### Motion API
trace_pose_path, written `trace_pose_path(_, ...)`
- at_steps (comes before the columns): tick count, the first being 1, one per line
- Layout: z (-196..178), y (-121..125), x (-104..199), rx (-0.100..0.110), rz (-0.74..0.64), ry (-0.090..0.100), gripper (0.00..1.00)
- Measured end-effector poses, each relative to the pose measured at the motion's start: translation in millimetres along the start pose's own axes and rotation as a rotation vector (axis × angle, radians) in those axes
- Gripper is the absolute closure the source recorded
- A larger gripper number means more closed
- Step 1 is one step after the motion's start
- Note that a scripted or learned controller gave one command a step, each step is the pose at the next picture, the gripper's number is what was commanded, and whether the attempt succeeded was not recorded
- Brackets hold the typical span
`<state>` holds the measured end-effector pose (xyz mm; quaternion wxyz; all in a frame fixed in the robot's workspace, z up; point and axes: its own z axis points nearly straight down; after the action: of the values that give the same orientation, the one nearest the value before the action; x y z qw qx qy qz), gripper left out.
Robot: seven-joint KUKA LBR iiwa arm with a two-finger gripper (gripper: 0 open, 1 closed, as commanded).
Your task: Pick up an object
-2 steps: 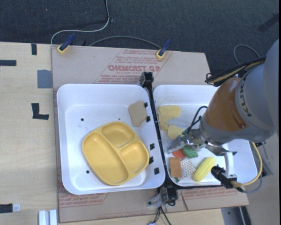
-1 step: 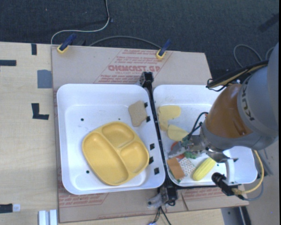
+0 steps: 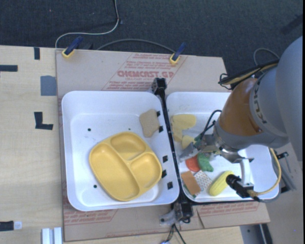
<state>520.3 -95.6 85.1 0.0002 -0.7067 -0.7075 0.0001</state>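
Note:
My gripper is low inside the right bin, near its left side, with the grey and orange arm above it. It hangs over a cluster of toy food: a pale yellow piece just behind it, and a red piece and a green piece just in front. A yellow corn cob, an orange-brown slab and a white checkered piece lie near the bin's front edge. Nothing shows clearly within the gripper's hold.
The left bin holds a yellow divided plate and a tan bread slice by the dividing wall. A black clip strip runs between the bins. Both bins rest on a cardboard sheet with cables behind it.

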Motion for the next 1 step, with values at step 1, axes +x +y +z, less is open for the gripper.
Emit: trace_pose_path(1, -10.6, 0.0, 0.1, -0.003, 0.001, 0.000, 1.00)
